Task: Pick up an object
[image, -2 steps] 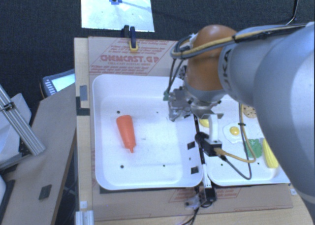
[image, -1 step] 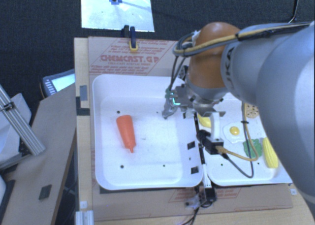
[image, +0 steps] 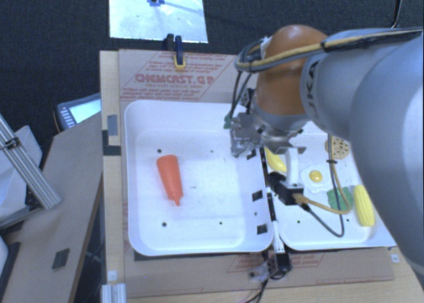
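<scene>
Nearest the camera, along the bench's front edge, a strip of brown cardboard (image: pixel 199 267) shows beneath my two white bins. On the right side, the right bin (image: pixel 318 241) holds a yellow corn cob (image: pixel 364 205), a small green piece (image: pixel 340 198) just beside it, a fried egg toy (image: pixel 315 178) and, farther back, a round cracker-like disc (image: pixel 338 148). A yellow banana-like piece (image: pixel 276 161) lies near the dividing wall, partly hidden under me, and a yellow cable (image: pixel 326 207) trails across this bin.

Over in the left bin (image: pixel 142 229), an orange carrot (image: pixel 170 176) lies alone on the floor, its narrow end pointing toward the front, well apart from me.

My gripper (image: pixel 246 144) hangs above the back right part of the left bin, close to the wall between the bins. It looks dark and blurred from here, so I cannot tell whether my jaws are apart or together, and I see nothing between them. My orange band (image: pixel 286 73) sits just above.

Beyond the bins, the cardboard carries red lettering, a yellow and black clamp (image: pixel 177 52) grips its back edge, and a shiny square sheet (image: pixel 156 3) lies farthest away.
</scene>
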`<state>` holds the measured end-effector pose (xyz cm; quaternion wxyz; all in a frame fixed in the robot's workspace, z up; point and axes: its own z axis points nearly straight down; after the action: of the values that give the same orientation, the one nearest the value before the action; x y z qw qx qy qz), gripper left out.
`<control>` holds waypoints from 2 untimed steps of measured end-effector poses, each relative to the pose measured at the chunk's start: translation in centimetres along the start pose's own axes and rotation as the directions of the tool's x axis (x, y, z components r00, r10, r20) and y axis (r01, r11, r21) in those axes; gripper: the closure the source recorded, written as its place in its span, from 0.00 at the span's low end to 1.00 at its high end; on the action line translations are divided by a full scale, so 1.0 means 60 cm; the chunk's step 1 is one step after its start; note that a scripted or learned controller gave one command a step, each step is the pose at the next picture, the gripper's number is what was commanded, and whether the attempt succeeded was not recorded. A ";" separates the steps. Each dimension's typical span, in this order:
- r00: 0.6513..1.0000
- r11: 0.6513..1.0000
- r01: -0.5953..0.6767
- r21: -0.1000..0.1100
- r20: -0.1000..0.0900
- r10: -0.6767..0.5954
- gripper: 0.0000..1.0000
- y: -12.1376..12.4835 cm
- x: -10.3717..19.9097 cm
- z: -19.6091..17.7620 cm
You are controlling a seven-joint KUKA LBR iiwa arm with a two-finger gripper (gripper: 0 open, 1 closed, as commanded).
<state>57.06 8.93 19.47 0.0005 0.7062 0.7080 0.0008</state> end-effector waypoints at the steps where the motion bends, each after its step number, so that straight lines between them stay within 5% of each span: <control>1: 1.000 1.000 0.001 -0.001 0.000 -0.001 1.00 0.001 0.000 -0.017; 2: 1.000 1.000 0.001 -0.003 -0.001 -0.001 1.00 0.002 0.000 -0.035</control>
<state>57.19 8.90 21.57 0.0010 0.7057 0.7085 0.0022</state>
